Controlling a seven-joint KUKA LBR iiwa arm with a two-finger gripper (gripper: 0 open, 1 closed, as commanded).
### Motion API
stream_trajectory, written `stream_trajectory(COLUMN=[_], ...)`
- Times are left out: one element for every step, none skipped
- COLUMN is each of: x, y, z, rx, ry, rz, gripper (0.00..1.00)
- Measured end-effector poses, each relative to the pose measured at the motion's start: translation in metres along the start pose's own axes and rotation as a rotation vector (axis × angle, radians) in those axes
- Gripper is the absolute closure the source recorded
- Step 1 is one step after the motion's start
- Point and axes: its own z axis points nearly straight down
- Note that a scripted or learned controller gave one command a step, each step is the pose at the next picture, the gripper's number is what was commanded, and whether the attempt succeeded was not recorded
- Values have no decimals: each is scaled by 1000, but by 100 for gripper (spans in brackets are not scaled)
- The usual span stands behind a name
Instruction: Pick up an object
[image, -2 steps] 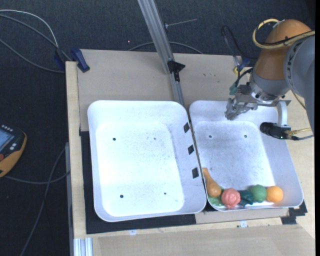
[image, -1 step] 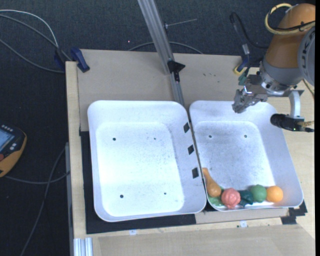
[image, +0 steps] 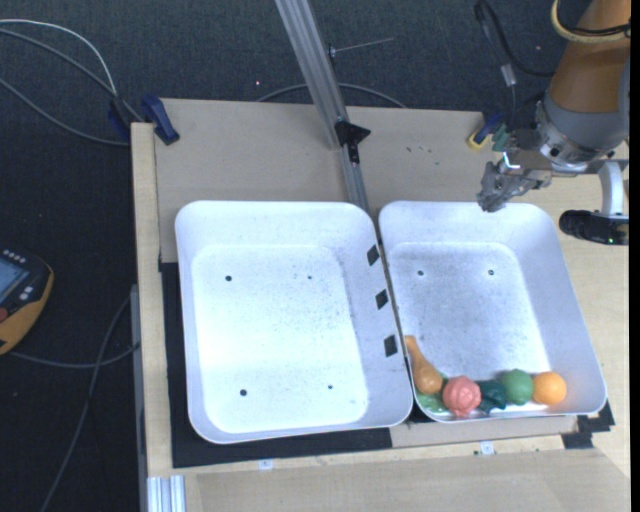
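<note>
Distance is what the coming move turns on: the hand (image: 496, 196) hangs over the far rim of the right bin (image: 560, 245), while the toys lie in a row along that bin's near wall, well apart from it. The row runs crosswise: an orange carrot (image: 423, 368), pink ball (image: 461, 394), green ball (image: 516, 385), orange ball (image: 549, 387). Its spread cannot be told, and it grips nothing visible.
</note>
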Motion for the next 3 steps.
stream_trajectory(x=[55, 112, 166], y=[0, 2, -2], z=[-6, 9, 24], rx=[3, 5, 5], ry=[2, 2, 2], rz=[-4, -4, -4], gripper=[100, 100, 100])
